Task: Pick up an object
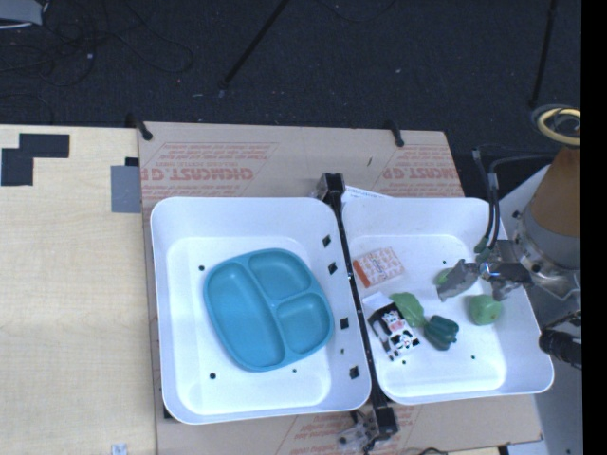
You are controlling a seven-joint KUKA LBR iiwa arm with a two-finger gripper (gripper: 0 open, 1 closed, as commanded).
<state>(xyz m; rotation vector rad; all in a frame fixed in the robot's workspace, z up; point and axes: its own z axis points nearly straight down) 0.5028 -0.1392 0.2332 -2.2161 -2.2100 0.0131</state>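
My gripper (pixel 480 283) hangs over the right side of the right bin (pixel 517 373), its fingers (pixel 454 279) spread open with nothing held between them. A light green lump (pixel 484 309) lies on the bin floor just in front of it. Further left sit a dark teal object (pixel 441 330), a green oblong piece (pixel 409 307) and a small black-and-white item (pixel 395 330), close together. An orange-and-white packet (pixel 377 265) lies flat near the bin's left wall.
The left bin (pixel 180 254) holds a blue divided plate (pixel 268 306). A black divider (pixel 343 282) runs between the two bins. Cardboard (pixel 237 159) lies under both bins, with pale wooden bench (pixel 66 301) to the left.
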